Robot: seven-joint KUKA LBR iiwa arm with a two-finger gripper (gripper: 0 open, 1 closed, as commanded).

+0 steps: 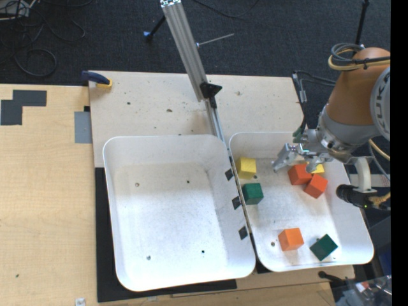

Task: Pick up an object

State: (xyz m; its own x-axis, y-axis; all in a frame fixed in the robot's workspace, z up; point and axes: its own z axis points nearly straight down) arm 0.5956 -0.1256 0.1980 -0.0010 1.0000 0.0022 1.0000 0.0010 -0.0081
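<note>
Six small blocks sit in the right bin (357,231), and the gripper (298,158) hangs low over the far cluster, just beside the red block (298,174). A second red block (315,185) touches it on the near right. Whether those fingers are spread or closed, I cannot tell from here, and nothing shows between them. The yellow block (247,166) and green block (252,193) sit by the divider; the orange block (291,238) and a dark green block (324,247) lie nearer. These look light, rigid, flat-faced: pinch across two opposite sides. Crowded neighbours may block a finger.
</note>
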